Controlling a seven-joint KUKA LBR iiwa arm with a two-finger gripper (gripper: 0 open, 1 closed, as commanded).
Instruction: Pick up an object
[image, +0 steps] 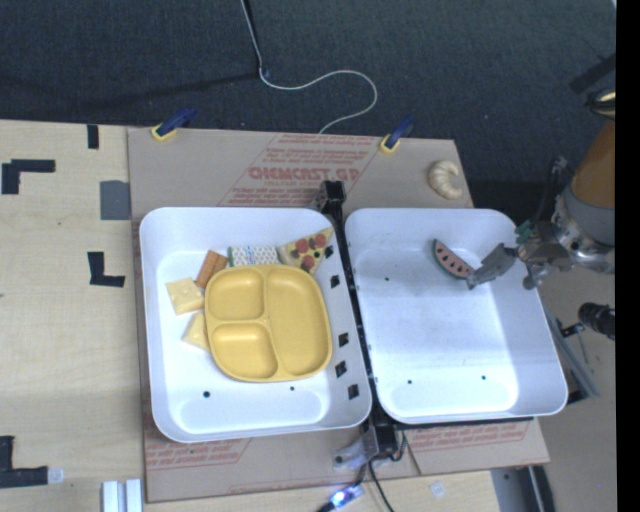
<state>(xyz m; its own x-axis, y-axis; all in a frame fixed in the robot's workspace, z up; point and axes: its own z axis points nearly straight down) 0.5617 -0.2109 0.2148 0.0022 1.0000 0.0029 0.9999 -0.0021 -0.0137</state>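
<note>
Red-green watermelon slice (451, 260) (curved) | right bin (450, 330) | jaws (487, 270) state unclear

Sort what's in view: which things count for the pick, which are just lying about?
For the pick:
- gripper, low in the right bin
- watermelon slice toy beside it
- yellow divided plate, crackers and pizza slice toy in the left bin

Lying about:
- beige lump on the cardboard
- white cable
- clamps
</note>
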